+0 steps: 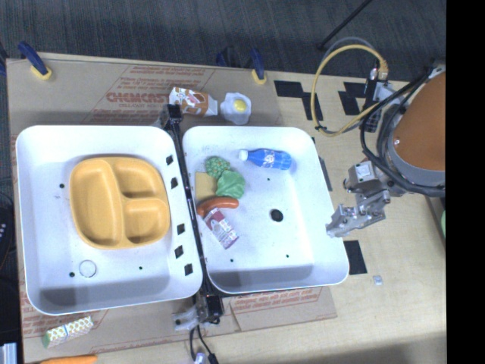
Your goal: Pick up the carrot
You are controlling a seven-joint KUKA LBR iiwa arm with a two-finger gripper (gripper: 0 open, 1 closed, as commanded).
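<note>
Orange and untouched, the carrot lies in the right bin beside the leafy greens. Nothing's been picked up yet: the gripper hangs outside the bin's right rim, carrying nothing.

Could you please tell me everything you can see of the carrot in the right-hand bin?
The carrot is a small orange-red piece with a plastic, toy-like look, lying flat and slightly slanted near the left wall of the right bin. Its upper side meets the green leafy piece and a yellow block; below, it touches a red-and-white packet. The gripper is apart, outside the bin.
</note>
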